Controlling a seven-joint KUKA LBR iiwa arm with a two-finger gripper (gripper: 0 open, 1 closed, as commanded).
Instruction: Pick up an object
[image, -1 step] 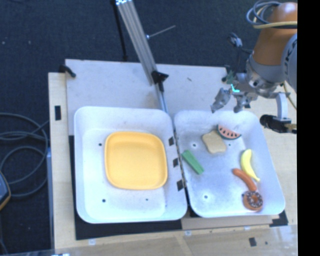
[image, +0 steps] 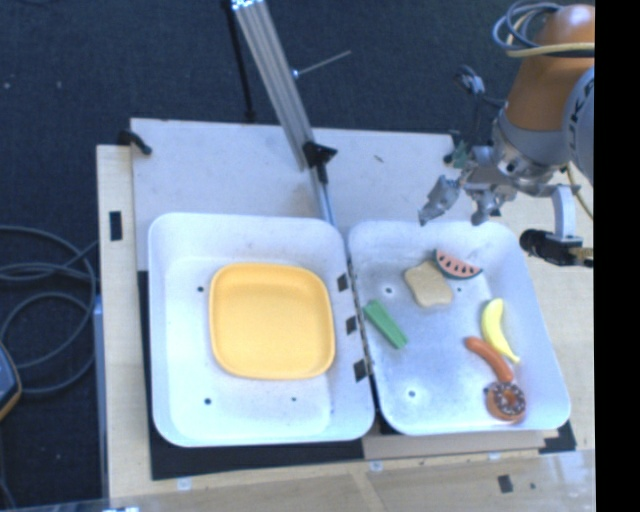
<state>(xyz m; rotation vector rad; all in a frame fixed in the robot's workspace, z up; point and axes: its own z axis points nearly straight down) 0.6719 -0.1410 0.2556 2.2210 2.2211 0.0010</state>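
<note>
We see a smooth curved banana (image: 497, 330) and a flat watermelon slice (image: 457, 265). The gripper (image: 462, 205) hangs spread apart, grasping nothing.

Two white bins, the left bin (image: 180, 250) and the right bin (image: 540, 400), sit on a pale tan table (image: 115, 300) with a white sheet (image: 220, 160) at its back. In the left bin lies a plain yellow-orange plate (image: 271, 320). The right bin holds a green block (image: 385, 325), a beige bread-shaped piece (image: 429, 286), a red watermelon slice (image: 458, 265) with dark seeds and a green rind, a yellow banana (image: 497, 328), an orange-red sausage (image: 489, 356) and a brown doughnut (image: 505, 401) with speckles. The arm (image: 545, 70) is orange above grey, with a grey metal pincer (image: 462, 205). The floor (image: 60, 80) is dark blue-black.
</note>
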